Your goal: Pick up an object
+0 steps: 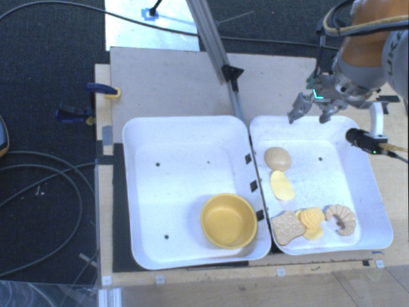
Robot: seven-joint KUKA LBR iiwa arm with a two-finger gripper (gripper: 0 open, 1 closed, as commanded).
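Camera view: no readable brand, label or writing on anything. Gripper [309, 113] sits over the far rim of the right bin [332, 152], arm coming in from the right with its orange band [378, 11] at the top right corner. Fingers [296, 114] are spread apart, pointing down, nothing between them and not touching any item; they hang above the bin's far edge, well apart from the objects.

Right bin contents, all in its left and near part:
- tan egg-shaped item [277, 158], far-left area, roughly round, no clear long axis
- pale yellow oval slice [282, 185], just near of the egg, long axis running far-to-near with a slight lean to the right
- toast-like slice [287, 227] at the near-left corner, lying flat, tilted
- ridged yellow piece [311, 219] touching the toast's right side
- beige curled item [342, 218] shaped like a croissant or shrimp, just right of the yellow piece, curve open toward the near-left

Left bin [179, 152] holds a yellow bowl [228, 219], upright, opening facing up, in the near-right corner against the divider between the bins.

Both bins sit side by side on the worktop [172, 82]. A grey pole [211, 31] slants across the far side. Blue and yellow clamps [96, 101] grip the worktop's left edge; black cables [38, 190] lie on the floor at left.
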